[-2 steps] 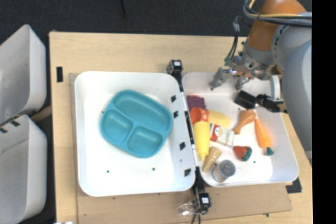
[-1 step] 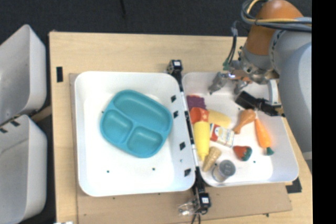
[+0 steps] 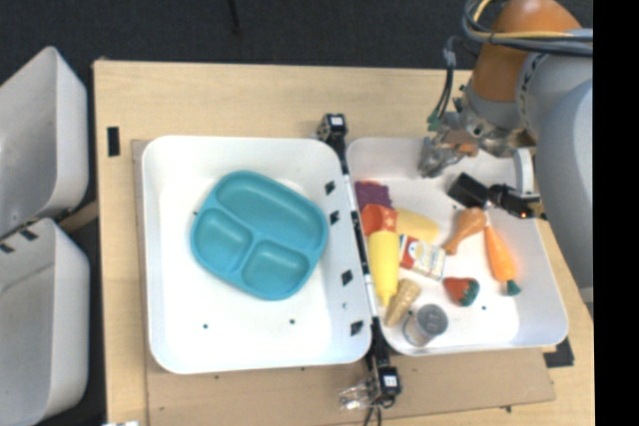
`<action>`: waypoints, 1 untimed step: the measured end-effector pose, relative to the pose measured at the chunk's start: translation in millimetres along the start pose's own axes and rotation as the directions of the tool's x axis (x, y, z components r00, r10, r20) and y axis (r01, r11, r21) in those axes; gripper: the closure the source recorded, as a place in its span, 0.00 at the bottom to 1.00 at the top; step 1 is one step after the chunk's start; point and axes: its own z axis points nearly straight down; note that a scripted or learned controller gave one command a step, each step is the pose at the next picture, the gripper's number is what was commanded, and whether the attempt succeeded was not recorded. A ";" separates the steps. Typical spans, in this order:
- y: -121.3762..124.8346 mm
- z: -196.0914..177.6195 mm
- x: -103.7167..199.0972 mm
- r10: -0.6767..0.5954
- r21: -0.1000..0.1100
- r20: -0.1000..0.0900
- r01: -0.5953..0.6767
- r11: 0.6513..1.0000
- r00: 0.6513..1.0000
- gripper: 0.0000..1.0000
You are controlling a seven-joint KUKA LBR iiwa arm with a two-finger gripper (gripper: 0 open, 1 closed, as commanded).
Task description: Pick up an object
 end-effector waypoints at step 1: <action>-5.6 -46.1 -2.8 0.009 -0.021 -0.003 -0.009 1.000 1.000 1.00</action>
